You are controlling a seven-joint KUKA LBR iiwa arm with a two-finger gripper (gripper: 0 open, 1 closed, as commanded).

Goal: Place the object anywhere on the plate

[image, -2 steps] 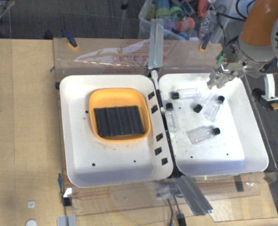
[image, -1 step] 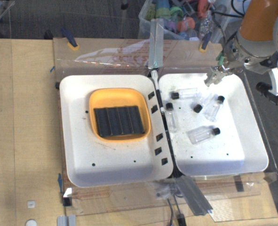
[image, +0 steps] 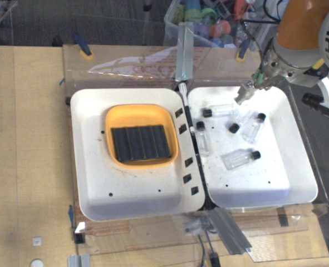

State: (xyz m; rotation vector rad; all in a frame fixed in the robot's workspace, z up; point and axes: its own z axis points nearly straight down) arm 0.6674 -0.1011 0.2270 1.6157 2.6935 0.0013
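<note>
Several clear vials with black caps (image: 241,158) lie scattered in the right bin (image: 275,182), well apart from the yellow plate (image: 141,113). Gripper (image: 246,93) hovers above them; finger state cannot be determined. Vials judged light, slippery, prone to rolling; grasp across the body.

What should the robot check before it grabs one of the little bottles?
1. Plate sits in the left bin: ok.
2. Room on the plate: not ok, a dark ridged block covers most of it.
3. Bottles lie in the right bin: ok.
4. Gripper is over the right bin's back edge: ok.
5. Gripper lined up with one bottle: cannot tell.
6. Bottle in the gripper: not ok, none between its fingers.
</note>
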